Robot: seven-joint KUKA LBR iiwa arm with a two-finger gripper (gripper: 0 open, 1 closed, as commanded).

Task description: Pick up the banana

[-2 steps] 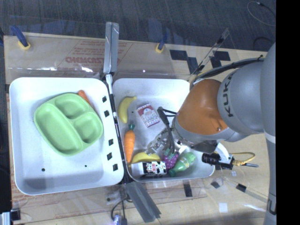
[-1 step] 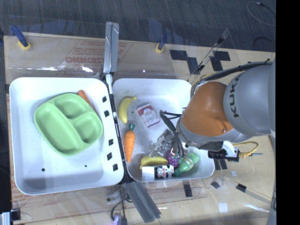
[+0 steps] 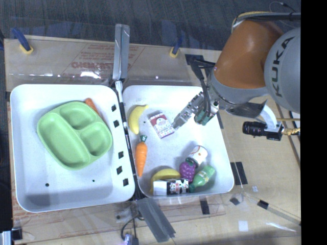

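Note:
A yellow banana (image 3: 135, 118) lies against the left wall of the right bin (image 3: 217, 147), near its far corner. A second yellow banana (image 3: 164, 174) lies at the bin's near side, partly tucked behind a white bottle (image 3: 171, 187). My gripper (image 3: 194, 117) hangs over the upper middle of the right bin, to the right of the first banana and apart from it. It stands open with nothing between its fingers. One silver finger (image 3: 185, 115) points down-left toward a small red and white box (image 3: 160, 125).
An orange carrot (image 3: 140, 157), purple grapes (image 3: 187, 168), a green bottle (image 3: 204, 177) and a white and brown item (image 3: 198, 153) share the right bin. The left bin (image 3: 30, 188) holds a green divided plate (image 3: 75, 133) with an orange item (image 3: 91, 104) behind it.

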